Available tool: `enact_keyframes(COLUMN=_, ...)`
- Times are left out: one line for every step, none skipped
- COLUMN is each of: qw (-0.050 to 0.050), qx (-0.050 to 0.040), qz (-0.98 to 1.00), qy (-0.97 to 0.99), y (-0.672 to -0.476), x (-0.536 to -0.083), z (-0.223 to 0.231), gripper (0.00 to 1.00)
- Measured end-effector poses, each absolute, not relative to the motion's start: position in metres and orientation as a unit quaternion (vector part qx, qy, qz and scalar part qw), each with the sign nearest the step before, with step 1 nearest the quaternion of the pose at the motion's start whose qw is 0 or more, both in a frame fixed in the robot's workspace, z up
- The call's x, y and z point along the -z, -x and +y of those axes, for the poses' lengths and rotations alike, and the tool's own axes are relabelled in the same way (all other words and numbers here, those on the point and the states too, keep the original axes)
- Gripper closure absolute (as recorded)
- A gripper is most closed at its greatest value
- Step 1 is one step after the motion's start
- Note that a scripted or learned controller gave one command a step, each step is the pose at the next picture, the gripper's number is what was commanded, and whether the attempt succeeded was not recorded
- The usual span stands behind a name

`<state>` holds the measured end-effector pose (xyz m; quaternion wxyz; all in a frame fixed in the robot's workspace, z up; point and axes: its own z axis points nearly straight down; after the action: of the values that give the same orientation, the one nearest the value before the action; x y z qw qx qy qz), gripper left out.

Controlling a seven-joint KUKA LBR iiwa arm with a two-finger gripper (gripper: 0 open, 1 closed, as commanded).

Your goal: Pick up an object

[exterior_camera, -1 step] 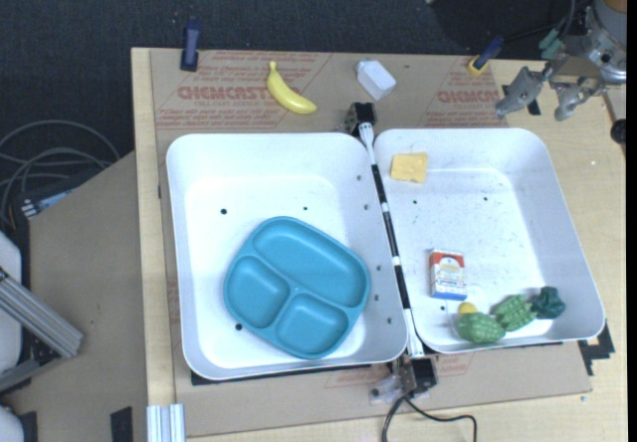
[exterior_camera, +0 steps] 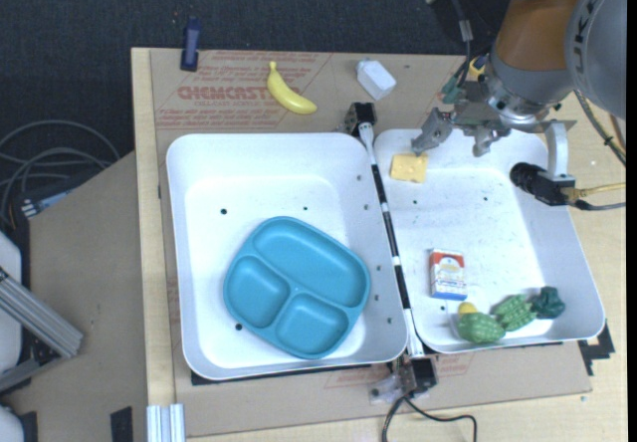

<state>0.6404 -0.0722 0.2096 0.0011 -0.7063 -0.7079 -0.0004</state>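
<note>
The claw hangs with fingers spread and nothing between them, over the far end of the right bin. The yellow block lies just beside it, by the bin's far left corner. I judge this the approach step; next the claw must shift over the block, descend and pinch it.

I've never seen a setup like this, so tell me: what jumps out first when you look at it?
The big blue tray with three compartments fills much of the left bin. Top right, the grey arm with its orange band hangs over the right bin, its gripper near a small yellow block in the far corner. A yellow banana lies on the cardboard behind the bins.
</note>
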Motion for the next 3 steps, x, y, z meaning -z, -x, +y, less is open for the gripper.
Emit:
enact_keyframes(qw=0.001, qx=-0.0007, qz=-0.707, qy=0.707, y=-0.541, x=-0.194, z=-0.084, gripper=0.00)
enact_keyframes(qw=0.001, qx=-0.0008, qz=-0.707, qy=0.707, y=-0.521, x=-0.146, z=-0.094, gripper=0.00)
enact_keyframes(qw=0.001, qx=-0.0002, qz=-0.707, qy=0.707, y=-0.525, x=-0.084, z=-0.094, gripper=0.00)
